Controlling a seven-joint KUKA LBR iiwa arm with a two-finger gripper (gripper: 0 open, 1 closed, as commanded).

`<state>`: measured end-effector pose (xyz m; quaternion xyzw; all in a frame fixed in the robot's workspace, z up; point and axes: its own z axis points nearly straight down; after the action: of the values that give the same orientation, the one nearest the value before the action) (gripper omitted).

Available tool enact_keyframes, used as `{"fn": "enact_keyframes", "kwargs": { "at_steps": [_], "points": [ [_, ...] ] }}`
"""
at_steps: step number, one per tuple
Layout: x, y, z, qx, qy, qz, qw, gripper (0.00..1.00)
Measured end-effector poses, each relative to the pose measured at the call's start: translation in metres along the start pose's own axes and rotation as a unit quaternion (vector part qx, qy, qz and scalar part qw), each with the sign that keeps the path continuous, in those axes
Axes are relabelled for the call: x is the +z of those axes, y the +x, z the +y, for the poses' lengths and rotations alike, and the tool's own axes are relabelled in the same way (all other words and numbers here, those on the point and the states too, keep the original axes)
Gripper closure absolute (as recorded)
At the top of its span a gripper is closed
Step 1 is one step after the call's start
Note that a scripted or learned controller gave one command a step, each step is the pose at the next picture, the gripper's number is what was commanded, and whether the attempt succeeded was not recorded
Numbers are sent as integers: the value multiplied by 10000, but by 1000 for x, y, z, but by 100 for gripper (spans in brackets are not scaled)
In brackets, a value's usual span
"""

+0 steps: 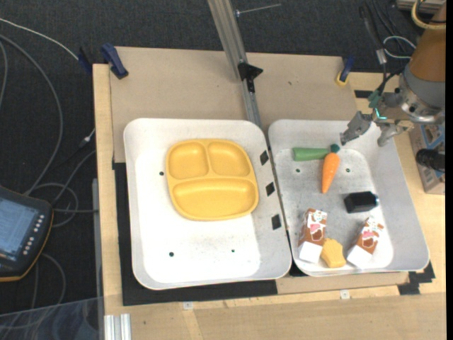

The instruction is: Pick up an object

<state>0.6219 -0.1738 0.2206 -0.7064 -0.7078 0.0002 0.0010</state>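
Gripper hangs over the back right part of the right bin, fingers spread wide w/ nothing between them; left finger points down-left toward the carrot top, right finger near the bin's right rim. Arm comes in from upper right, grey w/ orange band.

Right bin contents: orange carrot lying tilted, its green end near the back; green block just beside it to the left, touching or nearly. Black block mid-bin. Front row: two small red-white cartons &, yellow wedge between them.

Left bin holds a yellow divided tray, three compartments, sitting toward the back.
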Motion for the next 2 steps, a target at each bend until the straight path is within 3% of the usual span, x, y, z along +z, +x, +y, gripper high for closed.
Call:
{"fn": "enact_keyframes", "kwargs": {
  "at_steps": [1,2],
  "points": [
    [0,0,0,0,1,-2,10000,0],
    [43,-4,2,8,21,0,10000,0]
  ]
}}
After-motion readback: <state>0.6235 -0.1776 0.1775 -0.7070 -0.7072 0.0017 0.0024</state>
